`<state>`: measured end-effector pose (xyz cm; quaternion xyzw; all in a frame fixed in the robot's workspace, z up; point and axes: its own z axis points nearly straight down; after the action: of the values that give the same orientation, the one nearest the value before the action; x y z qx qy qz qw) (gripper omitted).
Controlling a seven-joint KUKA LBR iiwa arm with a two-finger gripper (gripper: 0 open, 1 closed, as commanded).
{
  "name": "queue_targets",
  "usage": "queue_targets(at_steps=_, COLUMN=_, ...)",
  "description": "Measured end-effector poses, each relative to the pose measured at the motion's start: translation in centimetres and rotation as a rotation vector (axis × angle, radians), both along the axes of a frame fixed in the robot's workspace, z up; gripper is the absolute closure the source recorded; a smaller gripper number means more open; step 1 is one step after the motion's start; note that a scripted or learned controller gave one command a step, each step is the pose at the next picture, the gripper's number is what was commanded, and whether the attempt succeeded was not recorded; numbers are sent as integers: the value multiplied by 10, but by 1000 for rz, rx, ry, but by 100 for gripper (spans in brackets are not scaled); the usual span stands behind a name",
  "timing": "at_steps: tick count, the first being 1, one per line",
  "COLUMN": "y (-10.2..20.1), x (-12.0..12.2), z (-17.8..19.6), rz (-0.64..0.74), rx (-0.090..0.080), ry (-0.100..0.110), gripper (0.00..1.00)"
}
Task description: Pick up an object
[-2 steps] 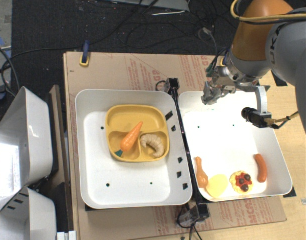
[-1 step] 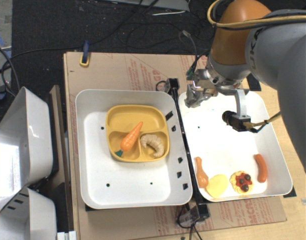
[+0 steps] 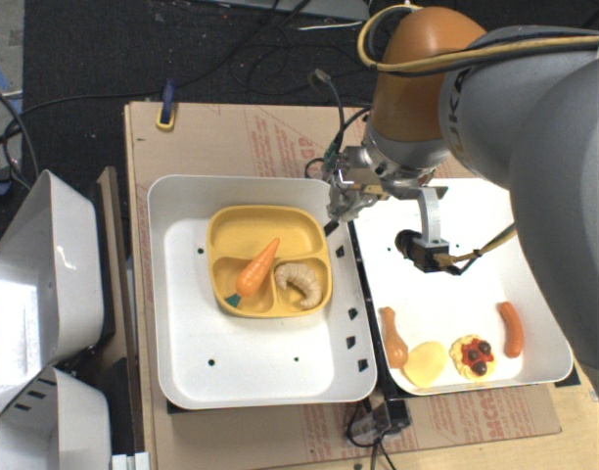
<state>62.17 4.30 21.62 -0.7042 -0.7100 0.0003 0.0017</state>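
Your carrot lies in the yellow divided plate in the left bin, long axis diagonal, thin tip up-right, green end down-left. One shrimp curls beside it. The right bin holds one drumstick, one yellow chip, one small pizza and one sausage. Two bins sit on a cardboard-covered counter; cables cross the dark floor. The pincer hangs over the bins' shared edge; you cannot tell its state
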Motion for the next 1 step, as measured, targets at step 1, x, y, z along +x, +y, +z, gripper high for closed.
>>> queue_targets(at_steps=1, y=50, x=-7, z=3, rz=0, rx=0, ry=-2, gripper=100)
